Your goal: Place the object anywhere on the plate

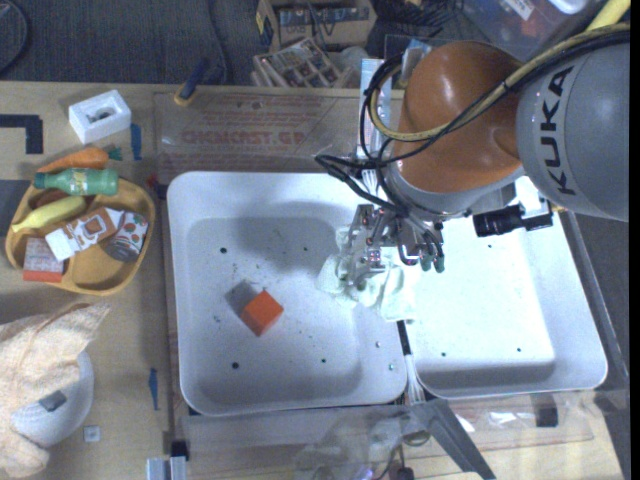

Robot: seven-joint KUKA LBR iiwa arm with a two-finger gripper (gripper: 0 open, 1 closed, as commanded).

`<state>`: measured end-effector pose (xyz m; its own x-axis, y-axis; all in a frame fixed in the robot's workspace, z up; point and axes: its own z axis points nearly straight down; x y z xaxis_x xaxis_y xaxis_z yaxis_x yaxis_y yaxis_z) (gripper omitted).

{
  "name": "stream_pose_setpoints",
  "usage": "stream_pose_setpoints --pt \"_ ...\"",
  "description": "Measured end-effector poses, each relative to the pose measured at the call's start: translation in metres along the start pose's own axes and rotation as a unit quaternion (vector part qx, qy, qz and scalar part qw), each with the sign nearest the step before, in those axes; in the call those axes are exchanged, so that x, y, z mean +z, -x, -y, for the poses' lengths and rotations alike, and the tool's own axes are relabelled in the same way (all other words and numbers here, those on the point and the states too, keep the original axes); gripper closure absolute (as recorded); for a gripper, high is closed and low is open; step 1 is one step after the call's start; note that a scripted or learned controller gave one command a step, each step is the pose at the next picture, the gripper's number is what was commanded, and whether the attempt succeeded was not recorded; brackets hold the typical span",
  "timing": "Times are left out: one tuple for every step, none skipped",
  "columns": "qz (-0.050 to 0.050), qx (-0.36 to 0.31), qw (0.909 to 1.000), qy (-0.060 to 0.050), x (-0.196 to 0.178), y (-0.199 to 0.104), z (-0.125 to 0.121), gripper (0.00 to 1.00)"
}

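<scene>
Camera view: gripper [385,253] low at the right edge of the left bin [200,218].
I cannot tell what its fingers are doing. The orange block [264,313] lies near the bin's middle, apart from the gripper. A pale see-through thing [375,283], maybe the plate, sits under the gripper and could get bumped.

Orange cube [263,313] lies in left bin, perhaps tilted.
</scene>
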<state>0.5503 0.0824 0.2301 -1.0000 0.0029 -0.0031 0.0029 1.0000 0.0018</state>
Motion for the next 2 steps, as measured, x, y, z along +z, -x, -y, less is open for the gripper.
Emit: stream_pose_setpoints --pt "-0.001 -0.001 1.0000 0.000 0.0023 -0.0347 -0.0375 1.00" --pt "-0.001 -0.001 1.0000 0.000 0.0020 -0.0345 -0.0373 0.00"
